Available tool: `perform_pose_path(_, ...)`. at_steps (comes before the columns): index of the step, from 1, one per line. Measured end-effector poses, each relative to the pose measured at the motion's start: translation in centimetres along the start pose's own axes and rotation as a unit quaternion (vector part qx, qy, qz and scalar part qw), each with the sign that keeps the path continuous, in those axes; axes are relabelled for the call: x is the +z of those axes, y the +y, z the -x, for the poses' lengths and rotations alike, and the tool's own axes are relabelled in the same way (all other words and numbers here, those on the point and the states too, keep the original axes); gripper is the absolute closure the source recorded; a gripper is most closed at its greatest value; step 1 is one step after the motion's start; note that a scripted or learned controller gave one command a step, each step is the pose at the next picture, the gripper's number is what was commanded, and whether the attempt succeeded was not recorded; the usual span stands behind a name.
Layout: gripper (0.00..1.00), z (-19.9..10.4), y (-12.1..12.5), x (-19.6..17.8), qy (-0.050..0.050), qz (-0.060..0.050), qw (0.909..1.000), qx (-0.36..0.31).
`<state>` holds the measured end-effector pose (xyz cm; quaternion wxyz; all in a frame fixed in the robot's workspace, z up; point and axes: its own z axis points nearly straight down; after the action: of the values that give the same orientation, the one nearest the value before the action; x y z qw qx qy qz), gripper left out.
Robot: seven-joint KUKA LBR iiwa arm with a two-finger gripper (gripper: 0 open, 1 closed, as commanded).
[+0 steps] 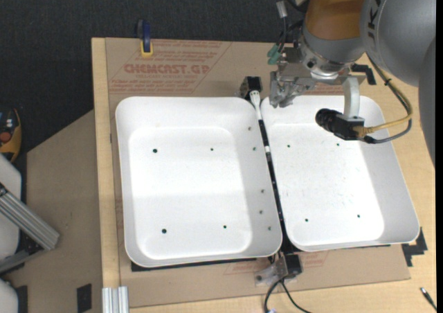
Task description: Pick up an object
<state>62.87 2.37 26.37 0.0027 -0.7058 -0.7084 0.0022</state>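
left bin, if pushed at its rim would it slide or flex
The left bin looks thin-walled and shallow, so probably light and somewhat flexible at the rim. Its glossy white surface suggests smooth plastic, likely slippery to pinch. A black clip where it meets the right bin may keep it from sliding freely.

A robotics laboratory workcell: a grey industrial arm with an orange band (pixel 346 7) reaches over two shallow white plastic bins (pixel 131 166) set side by side on a brown cardboard-covered bench (pixel 104 83). A blue-and-yellow clamp (pixel 145 37) (far edge), aluminium framing (pixel 28 218) and loose black cables (pixel 277 301) confirm an experimental rig.
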Motion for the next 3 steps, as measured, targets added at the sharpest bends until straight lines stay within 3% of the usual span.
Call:
perform_pose_path(1,1.00,0.7,-0.7,-3.9,-0.001,0.006,1.0000,0.002)
perform_pose_path(2,1.00,-9.1,2.6,-0.2,0.001,0.004,1.0000,-0.003)
perform_pose_path(3,1.00,-7.4,1.4,-2.5,0.000,0.005,1.0000,0.002)
